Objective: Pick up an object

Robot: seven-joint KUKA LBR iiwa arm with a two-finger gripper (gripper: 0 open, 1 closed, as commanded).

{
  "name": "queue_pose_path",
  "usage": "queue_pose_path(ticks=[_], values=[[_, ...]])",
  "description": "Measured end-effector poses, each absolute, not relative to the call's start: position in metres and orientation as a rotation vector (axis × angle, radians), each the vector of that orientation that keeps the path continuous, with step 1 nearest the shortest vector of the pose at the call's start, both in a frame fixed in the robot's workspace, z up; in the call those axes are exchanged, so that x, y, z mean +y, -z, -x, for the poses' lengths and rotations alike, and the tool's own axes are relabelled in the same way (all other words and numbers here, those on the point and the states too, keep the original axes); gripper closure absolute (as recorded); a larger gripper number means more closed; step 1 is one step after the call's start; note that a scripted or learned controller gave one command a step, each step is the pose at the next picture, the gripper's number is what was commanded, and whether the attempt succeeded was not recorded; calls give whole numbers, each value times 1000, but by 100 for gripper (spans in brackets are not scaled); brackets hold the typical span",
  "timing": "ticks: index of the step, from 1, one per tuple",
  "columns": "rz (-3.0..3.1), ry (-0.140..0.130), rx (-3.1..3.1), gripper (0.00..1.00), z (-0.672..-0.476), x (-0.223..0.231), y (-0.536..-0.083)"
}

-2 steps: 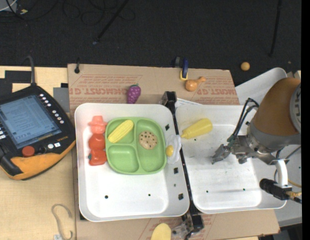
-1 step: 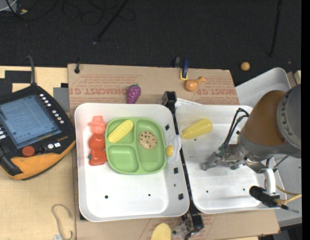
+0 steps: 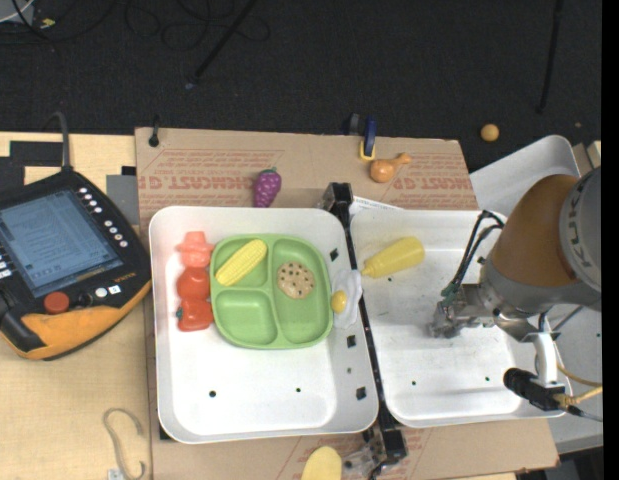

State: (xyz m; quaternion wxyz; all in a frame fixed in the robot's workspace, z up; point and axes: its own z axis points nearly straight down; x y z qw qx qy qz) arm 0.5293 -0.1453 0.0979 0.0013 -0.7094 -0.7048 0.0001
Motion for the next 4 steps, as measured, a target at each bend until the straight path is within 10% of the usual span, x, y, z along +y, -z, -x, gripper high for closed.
queue_pose_path(ticks=[4], values=[[2214,1,-2223,100,-522,-89,-236]])
